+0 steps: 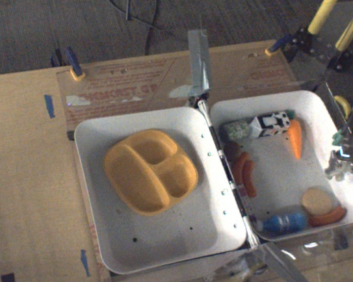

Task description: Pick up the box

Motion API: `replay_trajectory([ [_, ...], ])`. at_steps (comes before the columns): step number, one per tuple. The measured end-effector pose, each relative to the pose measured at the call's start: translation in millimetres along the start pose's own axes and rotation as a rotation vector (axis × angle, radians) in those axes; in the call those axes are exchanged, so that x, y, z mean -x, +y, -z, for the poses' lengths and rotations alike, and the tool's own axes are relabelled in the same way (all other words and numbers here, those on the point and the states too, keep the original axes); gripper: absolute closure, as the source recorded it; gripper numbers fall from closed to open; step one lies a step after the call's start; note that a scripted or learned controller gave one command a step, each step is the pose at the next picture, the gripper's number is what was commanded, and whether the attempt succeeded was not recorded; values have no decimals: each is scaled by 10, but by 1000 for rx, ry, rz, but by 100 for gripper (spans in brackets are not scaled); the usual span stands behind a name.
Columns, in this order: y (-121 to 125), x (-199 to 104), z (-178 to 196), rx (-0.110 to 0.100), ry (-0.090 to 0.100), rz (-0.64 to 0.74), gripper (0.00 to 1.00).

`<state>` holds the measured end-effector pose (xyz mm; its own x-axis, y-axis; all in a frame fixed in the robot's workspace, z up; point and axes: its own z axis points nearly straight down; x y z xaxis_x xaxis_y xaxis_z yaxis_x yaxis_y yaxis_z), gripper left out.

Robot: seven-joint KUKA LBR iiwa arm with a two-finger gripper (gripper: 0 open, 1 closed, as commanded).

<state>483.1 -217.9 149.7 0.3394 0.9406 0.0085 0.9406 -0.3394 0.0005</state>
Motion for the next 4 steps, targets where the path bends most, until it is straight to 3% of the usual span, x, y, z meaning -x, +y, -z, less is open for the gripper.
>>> replay_trajectory([
  [1, -87, -232, -608, 13, -10, -10, 100],
  [2, -107, -276, -626, 5, -3, -5, 0],
  [3, -101, -265, -525, 7, -5, -7, 100],
  [4, -96, -264, -425, 9, -5, -8, 100],
])
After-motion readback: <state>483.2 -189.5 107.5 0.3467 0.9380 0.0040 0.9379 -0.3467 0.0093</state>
